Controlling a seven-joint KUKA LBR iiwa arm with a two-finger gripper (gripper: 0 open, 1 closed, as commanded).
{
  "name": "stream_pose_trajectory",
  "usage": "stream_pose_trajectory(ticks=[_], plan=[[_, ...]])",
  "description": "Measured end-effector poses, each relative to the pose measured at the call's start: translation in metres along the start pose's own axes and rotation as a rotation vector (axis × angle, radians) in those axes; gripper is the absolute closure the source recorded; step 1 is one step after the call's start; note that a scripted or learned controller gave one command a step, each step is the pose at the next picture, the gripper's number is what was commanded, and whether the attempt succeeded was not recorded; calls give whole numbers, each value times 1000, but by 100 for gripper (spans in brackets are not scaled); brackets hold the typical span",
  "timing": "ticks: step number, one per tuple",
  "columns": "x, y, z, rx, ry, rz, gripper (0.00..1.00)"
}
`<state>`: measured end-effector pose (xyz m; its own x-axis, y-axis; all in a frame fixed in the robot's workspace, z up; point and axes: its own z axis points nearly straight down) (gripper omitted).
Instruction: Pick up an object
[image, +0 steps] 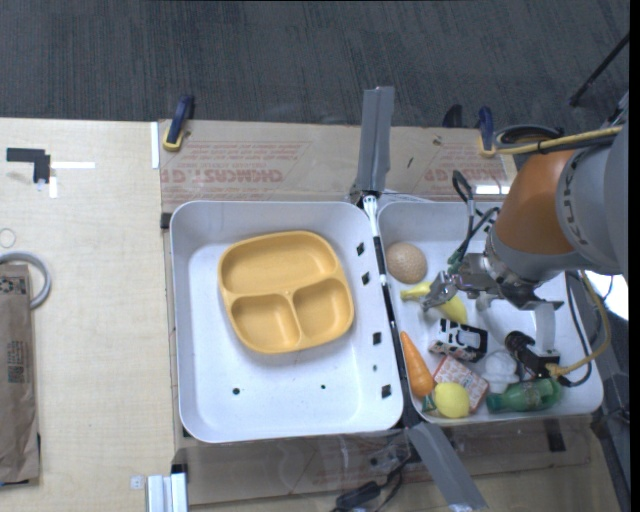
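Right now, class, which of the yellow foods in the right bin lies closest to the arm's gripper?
The banana, touching the gripper. The lemon sits far off at the bin's near edge beside the carrot.

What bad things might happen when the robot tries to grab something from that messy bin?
1. The toys in the right bin are packed tight: the carrot, lemon and green bottle lie close together, so the gripper might nudge neighbours instead of lifting one.
2. The gripper sits over the banana; curved and slim, it may slip out.
3. The round brown ball beside it might roll away if bumped.
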<state>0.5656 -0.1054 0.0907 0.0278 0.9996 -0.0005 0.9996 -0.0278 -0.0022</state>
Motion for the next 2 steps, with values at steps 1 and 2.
stream_pose_trajectory(ticks=[1,2], plan=[[-2,0,-9,1,0,5,100],[28,32,-101,-1,-1,24,100]])
